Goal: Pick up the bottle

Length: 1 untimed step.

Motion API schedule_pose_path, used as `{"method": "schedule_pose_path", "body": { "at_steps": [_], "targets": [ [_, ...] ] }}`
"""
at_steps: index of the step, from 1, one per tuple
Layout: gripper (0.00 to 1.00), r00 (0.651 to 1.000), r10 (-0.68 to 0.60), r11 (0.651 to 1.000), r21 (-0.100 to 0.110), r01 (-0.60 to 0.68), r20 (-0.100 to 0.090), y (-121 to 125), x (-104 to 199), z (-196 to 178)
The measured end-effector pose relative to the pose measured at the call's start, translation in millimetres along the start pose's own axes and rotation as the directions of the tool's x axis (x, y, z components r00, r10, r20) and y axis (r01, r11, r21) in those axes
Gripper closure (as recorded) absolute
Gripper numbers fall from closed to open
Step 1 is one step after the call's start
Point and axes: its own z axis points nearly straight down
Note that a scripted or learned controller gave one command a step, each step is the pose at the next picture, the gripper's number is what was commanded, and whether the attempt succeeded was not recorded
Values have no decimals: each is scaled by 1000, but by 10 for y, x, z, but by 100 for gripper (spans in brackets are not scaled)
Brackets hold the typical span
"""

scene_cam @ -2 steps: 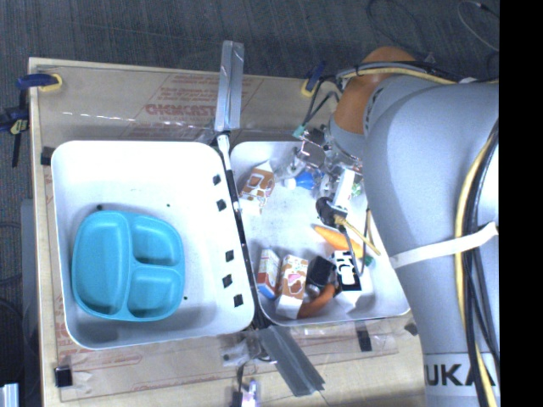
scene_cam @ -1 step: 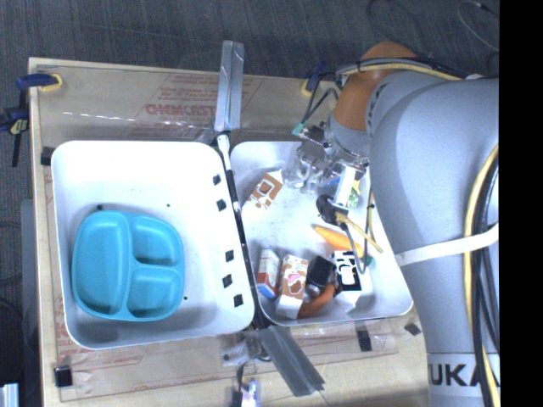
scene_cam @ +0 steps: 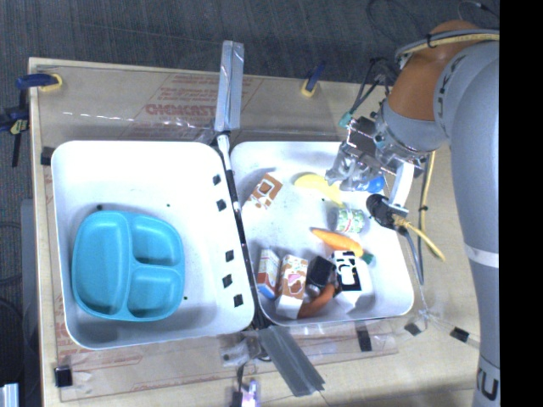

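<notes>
A black and white bottle (scene_cam: 346, 273) lies on its side in the right bin (scene_cam: 280, 161), near the front right corner, among other items. My gripper (scene_cam: 350, 175) hangs over the far right part of that bin, just above a yellow banana (scene_cam: 316, 183) and a small green can (scene_cam: 349, 220). The bottle lies well toward the near edge from the gripper, apart from it. Nothing shows in the gripper's grasp.
An orange carrot (scene_cam: 336, 239) lies between the can and the bottle. Small cartons (scene_cam: 283, 276) crowd the front of the right bin, and a brown carton (scene_cam: 265, 192) lies at its far left. A blue divided plate (scene_cam: 127, 264) sits in the left bin (scene_cam: 127, 155).
</notes>
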Motion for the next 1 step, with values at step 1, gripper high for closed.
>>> {"method": "schedule_pose_path", "body": {
  "at_steps": [1],
  "targets": [
    [100,992,125,992,3,-125,1,-572,-252,-446]
  ]
}}
